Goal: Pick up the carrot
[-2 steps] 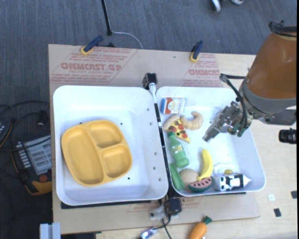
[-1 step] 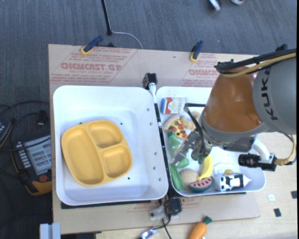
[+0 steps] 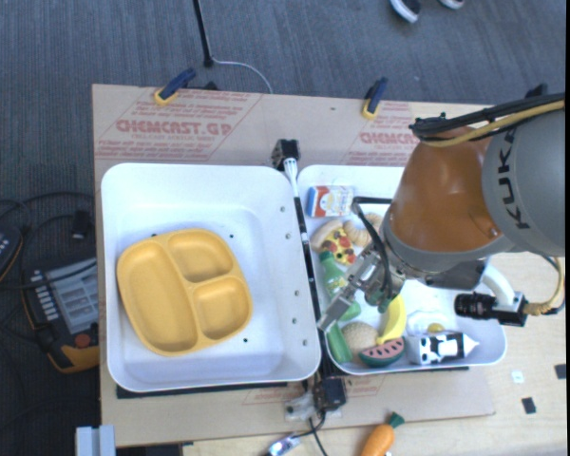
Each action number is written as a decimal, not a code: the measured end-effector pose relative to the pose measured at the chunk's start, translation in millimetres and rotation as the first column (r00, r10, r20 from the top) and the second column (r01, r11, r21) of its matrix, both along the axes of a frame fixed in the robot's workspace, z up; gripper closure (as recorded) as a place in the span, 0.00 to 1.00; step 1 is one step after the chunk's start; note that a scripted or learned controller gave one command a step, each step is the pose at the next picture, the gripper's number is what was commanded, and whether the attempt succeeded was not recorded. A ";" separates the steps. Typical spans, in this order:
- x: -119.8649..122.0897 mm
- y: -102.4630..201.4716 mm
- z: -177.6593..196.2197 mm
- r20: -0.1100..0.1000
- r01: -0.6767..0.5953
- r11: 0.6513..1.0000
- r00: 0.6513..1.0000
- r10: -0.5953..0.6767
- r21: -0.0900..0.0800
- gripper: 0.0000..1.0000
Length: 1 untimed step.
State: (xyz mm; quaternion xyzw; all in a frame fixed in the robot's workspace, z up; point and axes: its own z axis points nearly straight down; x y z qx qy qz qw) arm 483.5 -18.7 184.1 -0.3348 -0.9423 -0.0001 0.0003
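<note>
Grey carpet is seen around the counter (image 3: 171, 131), where the carrot (image 3: 380, 438) lies outside both bins near the front edge, while the pincer (image 3: 350, 297), spread wide, is lowered into the right bin (image 3: 489, 350), so a wrong toy could be seized.

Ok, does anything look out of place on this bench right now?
Yes. The carrot lies outside both bins, on the bench board near the bottom edge, below the right bin. The gripper is down among the toy food in the right bin, well away from it. The yellow divided plate sits in the left bin.
</note>
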 end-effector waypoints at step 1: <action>71.5 -41.4 0.3 0.002 0.161 0.987 0.987 -0.161 -0.001 0.00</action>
